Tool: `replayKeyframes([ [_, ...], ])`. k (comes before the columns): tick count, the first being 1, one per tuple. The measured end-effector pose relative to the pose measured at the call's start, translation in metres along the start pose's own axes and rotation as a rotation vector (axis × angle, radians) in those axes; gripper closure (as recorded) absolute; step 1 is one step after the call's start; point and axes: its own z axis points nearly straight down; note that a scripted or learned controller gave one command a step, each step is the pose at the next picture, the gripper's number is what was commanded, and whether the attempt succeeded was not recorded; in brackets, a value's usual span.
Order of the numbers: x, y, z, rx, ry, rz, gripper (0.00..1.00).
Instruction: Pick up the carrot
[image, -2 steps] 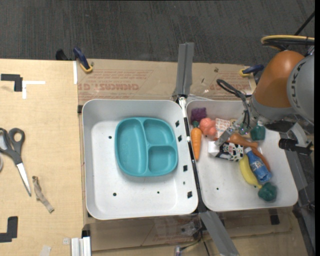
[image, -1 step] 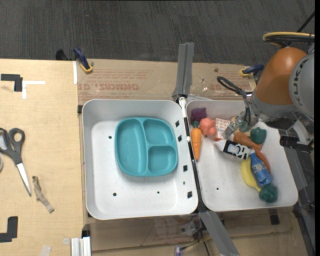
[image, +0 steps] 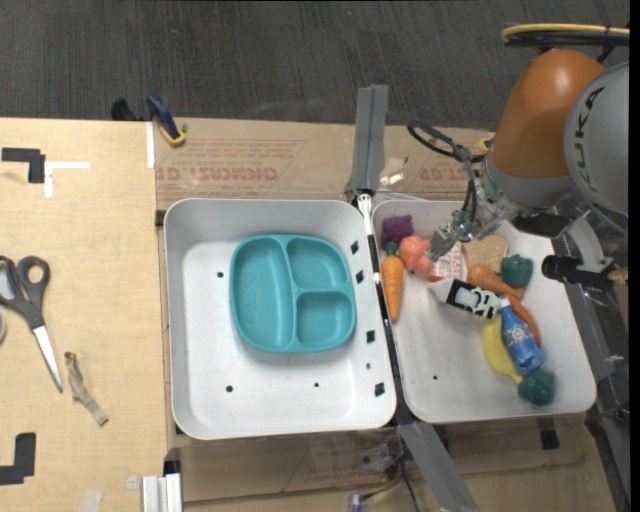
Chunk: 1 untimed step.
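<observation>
carrot (image: 392, 285) lies at left edge of right bin (image: 440, 385), beside the divider; end effector (image: 447, 238) hovers just right above toy pile, open or shut cannot tell

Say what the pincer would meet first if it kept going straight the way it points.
Probably the pink toy: the pincer points down-left at it. The carrot lies further on. Depth is hard to judge.

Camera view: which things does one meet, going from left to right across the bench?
Scissors → teal plate in the left bin → carrot → gripper → blue bottle → right bin's far wall.
</observation>
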Motion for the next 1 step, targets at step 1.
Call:
replayKeyframes([
  [1,0.0298,-0.0479,0.0049,0.005,0.002,0.522,1.00],
])
